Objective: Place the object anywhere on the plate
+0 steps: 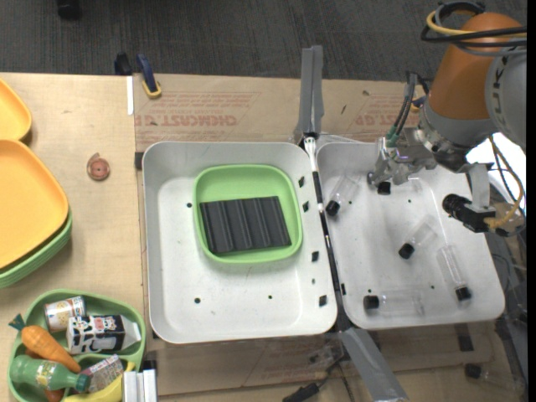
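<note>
You had the gripper (383, 174) low over the far part of the right bin (469, 308), but whether it was apart or together could not be told from this view; the green plate (245, 179) sat in the left bin (167, 291) with a dark ribbed object (247, 224) lying flat on it. Several clear vials with black caps (416, 243) lay scattered in the right bin, near the arm (469, 74).
</note>
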Controlling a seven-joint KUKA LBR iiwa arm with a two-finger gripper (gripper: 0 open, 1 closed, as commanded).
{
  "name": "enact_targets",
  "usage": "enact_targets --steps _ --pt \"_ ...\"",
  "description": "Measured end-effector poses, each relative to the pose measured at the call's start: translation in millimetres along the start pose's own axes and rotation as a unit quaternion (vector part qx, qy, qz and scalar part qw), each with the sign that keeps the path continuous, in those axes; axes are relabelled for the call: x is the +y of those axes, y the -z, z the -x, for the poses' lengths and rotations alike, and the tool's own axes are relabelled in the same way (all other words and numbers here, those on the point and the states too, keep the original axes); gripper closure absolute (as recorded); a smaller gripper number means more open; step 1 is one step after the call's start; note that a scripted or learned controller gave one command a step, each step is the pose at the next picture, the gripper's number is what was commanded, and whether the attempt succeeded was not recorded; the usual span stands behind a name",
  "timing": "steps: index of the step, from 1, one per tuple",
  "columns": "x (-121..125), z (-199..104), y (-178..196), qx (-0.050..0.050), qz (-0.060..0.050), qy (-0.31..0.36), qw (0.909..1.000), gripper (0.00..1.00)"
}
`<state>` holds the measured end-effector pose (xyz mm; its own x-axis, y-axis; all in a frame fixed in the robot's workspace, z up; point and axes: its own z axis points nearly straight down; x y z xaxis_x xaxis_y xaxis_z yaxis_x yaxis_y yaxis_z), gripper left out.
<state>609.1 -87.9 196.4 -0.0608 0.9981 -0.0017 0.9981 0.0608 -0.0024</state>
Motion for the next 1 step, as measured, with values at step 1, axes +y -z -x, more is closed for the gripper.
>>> enact_targets --steps 1 --pt "-8.6 -73.5 -5.9 0.001 -0.001 0.047 0.9989 1.0"
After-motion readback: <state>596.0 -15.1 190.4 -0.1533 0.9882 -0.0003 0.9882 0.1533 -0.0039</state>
